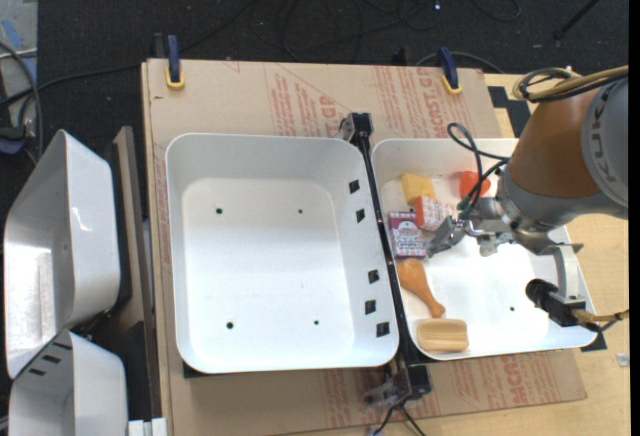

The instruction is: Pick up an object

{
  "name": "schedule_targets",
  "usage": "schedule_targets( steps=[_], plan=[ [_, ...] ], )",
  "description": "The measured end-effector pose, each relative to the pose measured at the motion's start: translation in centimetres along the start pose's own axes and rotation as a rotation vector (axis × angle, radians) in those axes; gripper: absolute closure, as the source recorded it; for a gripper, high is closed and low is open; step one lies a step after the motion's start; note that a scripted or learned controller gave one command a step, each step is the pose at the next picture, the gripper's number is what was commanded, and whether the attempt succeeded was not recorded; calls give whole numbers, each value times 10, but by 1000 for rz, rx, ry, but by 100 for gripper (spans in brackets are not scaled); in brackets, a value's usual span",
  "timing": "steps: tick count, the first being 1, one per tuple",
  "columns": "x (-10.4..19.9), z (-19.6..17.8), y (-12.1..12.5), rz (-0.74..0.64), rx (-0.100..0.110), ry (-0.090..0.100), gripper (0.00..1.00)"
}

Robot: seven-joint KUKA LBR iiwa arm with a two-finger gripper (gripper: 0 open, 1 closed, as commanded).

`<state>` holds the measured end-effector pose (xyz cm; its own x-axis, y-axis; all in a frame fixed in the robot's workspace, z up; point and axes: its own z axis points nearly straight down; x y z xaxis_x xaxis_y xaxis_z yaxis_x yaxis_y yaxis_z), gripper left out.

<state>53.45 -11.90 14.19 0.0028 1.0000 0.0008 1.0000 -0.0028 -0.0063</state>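
The right bin (pixel 500 324) holds several small items. A yellow block (pixel 418 187) lies near its back left. Beside it sits a red and white packet (pixel 432 212), with a purple and pink packet (pixel 407 232) toward the divider. An orange-red piece (pixel 468 184) lies further back. A tan drumstick-shaped toy (pixel 421 286) points toward the front, and a tan bread-like piece (pixel 442 334) rests at the front rim. My gripper (pixel 447 234) hangs low over the bin's left part, right next to the packets. Nothing shows between its fingers.
The left bin (pixel 190 224) stands beside the right one, with a black divider (pixel 375 224) between them. The grey arm with its orange band (pixel 555 144) covers the right bin's back right. Grey tubs (pixel 60 244) sit off the bench at far left. Blue clamps (pixel 175 64) hold the board's back edge.
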Motion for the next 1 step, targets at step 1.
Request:
schedule_targets(
  steps=[1],
  plan=[
    [0,49,48,-7,-8,1,0]
  ],
)
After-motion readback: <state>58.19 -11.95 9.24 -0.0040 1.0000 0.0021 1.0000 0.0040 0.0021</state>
